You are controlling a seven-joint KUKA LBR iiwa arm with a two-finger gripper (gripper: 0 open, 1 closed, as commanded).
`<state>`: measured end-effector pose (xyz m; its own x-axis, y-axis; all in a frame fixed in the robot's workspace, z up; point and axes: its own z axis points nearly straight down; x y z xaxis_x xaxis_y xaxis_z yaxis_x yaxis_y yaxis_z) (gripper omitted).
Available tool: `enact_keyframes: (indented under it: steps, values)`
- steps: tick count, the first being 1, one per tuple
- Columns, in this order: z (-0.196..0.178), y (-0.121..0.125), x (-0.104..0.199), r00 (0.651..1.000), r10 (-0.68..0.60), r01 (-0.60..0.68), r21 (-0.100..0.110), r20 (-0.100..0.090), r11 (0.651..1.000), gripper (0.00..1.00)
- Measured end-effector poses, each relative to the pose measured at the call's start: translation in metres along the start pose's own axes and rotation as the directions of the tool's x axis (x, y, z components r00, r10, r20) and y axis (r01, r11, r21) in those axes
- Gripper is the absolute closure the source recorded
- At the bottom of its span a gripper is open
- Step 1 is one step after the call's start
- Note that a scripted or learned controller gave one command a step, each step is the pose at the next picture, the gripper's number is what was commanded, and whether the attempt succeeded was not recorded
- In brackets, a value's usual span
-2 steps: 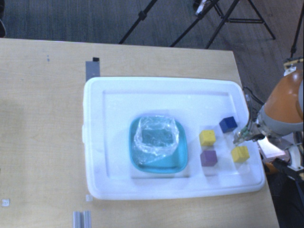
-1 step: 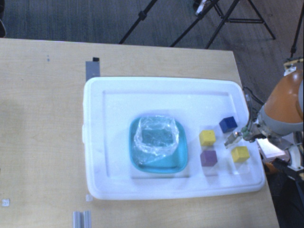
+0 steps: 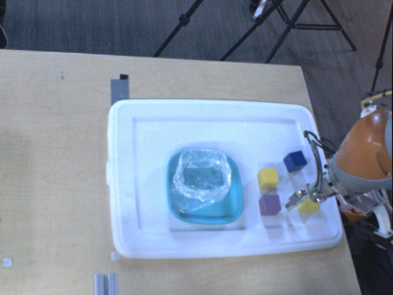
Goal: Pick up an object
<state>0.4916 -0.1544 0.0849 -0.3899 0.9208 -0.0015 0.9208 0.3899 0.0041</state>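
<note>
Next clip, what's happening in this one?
A grey and orange robot arm reaches in from the right over a white bin. Its pincer sits low at the bin's right end, right at a yellow block, though an actual grip can't be confirmed. Nearby lie another yellow cube, a purple cube and a blue cube. A blue bowl with crumpled clear plastic sits mid-bin.
</note>
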Motion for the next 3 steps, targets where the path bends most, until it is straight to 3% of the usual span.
enact_keyframes:
  steps: [1,2,3]
  values:
    - [-0.011,0.003,-0.001,1.000,-0.001,0.001,-0.007,0.003,1.000,1.00]
    - [-0.011,0.003,-0.001,1.000,-0.001,0.001,-0.007,0.004,1.000,0.00]
    - [-0.001,0.077,-0.028,1.000,-0.026,0.026,-0.002,0.002,1.000,0.00]
